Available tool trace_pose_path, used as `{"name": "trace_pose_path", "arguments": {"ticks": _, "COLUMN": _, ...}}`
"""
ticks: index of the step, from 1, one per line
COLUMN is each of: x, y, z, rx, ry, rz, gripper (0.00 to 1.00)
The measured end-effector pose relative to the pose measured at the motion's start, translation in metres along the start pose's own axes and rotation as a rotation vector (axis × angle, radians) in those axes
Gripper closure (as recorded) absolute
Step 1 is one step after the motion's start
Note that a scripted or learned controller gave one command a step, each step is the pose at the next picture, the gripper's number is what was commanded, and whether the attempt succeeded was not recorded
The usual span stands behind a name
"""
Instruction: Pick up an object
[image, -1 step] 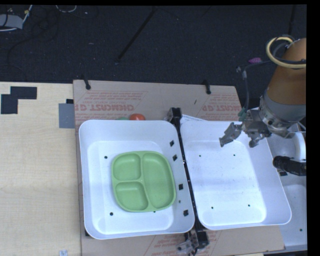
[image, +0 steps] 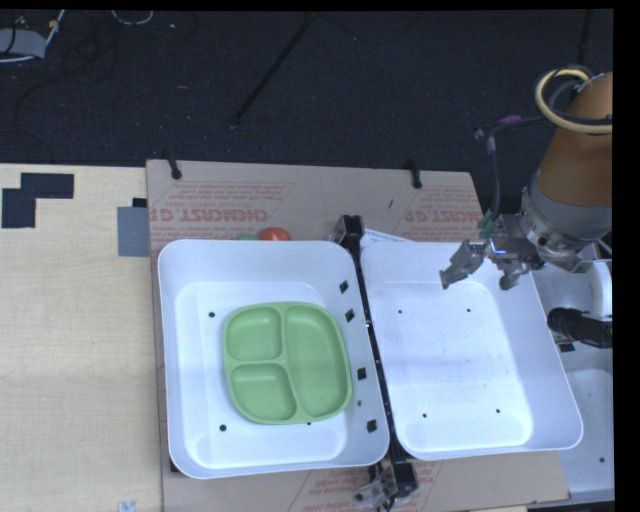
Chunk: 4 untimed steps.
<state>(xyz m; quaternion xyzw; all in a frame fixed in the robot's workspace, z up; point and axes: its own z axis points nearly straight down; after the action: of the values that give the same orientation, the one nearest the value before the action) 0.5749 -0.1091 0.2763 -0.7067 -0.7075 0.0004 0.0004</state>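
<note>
two white bins (image: 200, 290), cardboard sheet (image: 300, 200), possibly cables (image: 270, 60)

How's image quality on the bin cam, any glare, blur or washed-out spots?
Camera view: even, soft light; the green tray is crisp, with only faint shadow at its rim. The left bin and right bin read bright white with little surface detail. The gripper is slightly soft. The floor beyond the bench is dark and underexposed.

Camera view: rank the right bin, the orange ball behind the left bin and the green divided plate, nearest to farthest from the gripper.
1. The right bin, directly below the gripper, which hangs over its far right corner.
2. The orange ball, past the clamp, behind the left bin's far rim.
3. The green divided plate, lying in the left bin, slightly farther than the ball.
</note>
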Motion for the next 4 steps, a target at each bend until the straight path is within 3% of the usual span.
{"name": "trace_pose_path", "arguments": {"ticks": 3, "x": -0.005, "y": -0.007, "z": 0.171, "rx": 0.008, "ry": 0.002, "rz": 0.001, "gripper": 0.00}}
{"name": "trace_pose_path", "arguments": {"ticks": 4, "x": -0.007, "y": -0.006, "z": 0.157, "rx": 0.004, "ry": 0.002, "rz": 0.006, "gripper": 1.00}}
